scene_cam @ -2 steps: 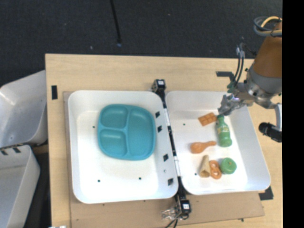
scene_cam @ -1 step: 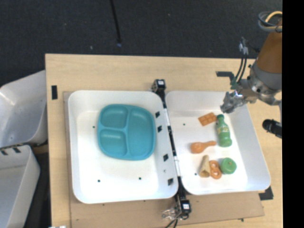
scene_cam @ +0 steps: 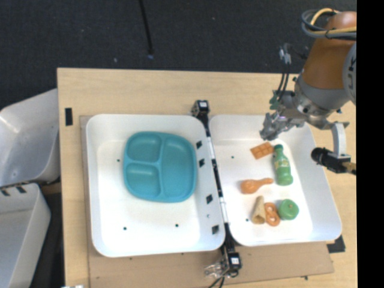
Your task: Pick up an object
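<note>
The gripper (scene_cam: 273, 128) hangs over the upper part of the right bin (scene_cam: 318, 221), its dark fingers too blurred and small to tell how they stand, and nothing shows between them. Just below it lies a small orange block (scene_cam: 261, 150), tilted, its long axis running left to right. Right beside the block is a green bottle (scene_cam: 281, 165), lying with its long axis up and down in the view, cap end toward the gripper; no label on it can be read. Lower sit an orange spoon-like toy (scene_cam: 256, 186) with its handle pointing right, a tan cone (scene_cam: 258, 209), an orange ring (scene_cam: 271, 215) and a round green toy (scene_cam: 288, 209), clustered close together. The left bin (scene_cam: 102, 221) holds a teal compartment plate (scene_cam: 160, 165).
</note>
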`<state>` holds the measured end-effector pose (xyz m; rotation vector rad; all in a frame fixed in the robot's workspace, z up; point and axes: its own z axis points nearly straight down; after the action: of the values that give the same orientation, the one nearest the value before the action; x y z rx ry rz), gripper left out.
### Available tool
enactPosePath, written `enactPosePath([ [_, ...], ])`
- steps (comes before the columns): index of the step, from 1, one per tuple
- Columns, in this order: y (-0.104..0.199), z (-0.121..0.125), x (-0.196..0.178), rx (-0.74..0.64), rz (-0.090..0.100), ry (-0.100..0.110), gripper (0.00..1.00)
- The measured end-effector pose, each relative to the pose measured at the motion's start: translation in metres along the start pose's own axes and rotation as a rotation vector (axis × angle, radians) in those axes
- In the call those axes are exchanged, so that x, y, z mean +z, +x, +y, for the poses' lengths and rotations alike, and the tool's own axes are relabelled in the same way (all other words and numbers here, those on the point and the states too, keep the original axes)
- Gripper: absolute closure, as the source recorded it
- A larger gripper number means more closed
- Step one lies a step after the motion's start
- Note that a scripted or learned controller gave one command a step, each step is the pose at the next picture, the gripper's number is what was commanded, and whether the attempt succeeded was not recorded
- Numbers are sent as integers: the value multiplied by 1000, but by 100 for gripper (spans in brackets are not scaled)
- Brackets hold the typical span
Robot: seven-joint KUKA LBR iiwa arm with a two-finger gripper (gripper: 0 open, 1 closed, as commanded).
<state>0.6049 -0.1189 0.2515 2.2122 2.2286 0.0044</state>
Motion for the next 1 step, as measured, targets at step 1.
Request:
enactPosePath([
  [1, 60, 6, 8, 1, -1, 3, 100],
])
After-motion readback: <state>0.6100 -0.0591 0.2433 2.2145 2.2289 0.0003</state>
